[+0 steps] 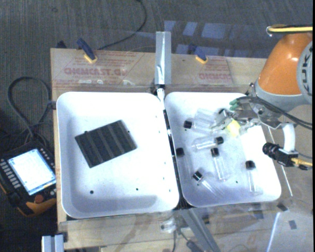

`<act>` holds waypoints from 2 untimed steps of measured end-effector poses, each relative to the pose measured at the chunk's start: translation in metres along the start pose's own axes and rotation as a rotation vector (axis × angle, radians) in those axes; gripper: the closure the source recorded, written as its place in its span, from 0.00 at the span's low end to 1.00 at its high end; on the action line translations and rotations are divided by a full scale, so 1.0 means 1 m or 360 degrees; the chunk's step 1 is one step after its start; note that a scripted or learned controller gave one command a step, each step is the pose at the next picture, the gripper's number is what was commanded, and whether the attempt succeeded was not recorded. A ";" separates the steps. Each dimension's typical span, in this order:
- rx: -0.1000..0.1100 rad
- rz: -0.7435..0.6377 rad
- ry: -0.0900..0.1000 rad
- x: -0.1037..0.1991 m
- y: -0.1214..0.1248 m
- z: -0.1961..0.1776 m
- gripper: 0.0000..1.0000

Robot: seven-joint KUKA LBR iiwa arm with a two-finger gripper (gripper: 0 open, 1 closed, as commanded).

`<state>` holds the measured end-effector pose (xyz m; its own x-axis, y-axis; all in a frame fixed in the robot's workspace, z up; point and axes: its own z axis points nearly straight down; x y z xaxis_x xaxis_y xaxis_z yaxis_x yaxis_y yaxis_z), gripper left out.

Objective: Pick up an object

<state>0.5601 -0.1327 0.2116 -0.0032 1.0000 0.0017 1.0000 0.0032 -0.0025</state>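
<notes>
The tool (232,121) hangs low over the right bin (262,190), toward the bench's far right corner — its grip cannot be told. Small clear vials (219,166) with black caps lie scattered there: likely light, slippery, fragile; best gripped across the body. The left bin (63,156) holds a black ridged panel (105,143). Faint red lettering on the cardboard (102,72) — unreadable.

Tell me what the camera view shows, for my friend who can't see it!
A grey and orange robot arm reaches in from the right, its gripper low over the right white bin, which holds several small clear vials with black caps. The left white bin holds a flat, dark ribbed panel.
</notes>
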 end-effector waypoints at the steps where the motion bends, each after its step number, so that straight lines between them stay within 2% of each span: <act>1: -0.0001 0.0110 -0.0002 -0.047 0.008 0.114 0.00; 2: 0.0035 -0.0073 -0.0012 -0.007 0.098 0.124 0.00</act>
<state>0.6581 -0.1387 0.0875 -0.0493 0.9988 -0.0050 0.9985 0.0491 -0.0247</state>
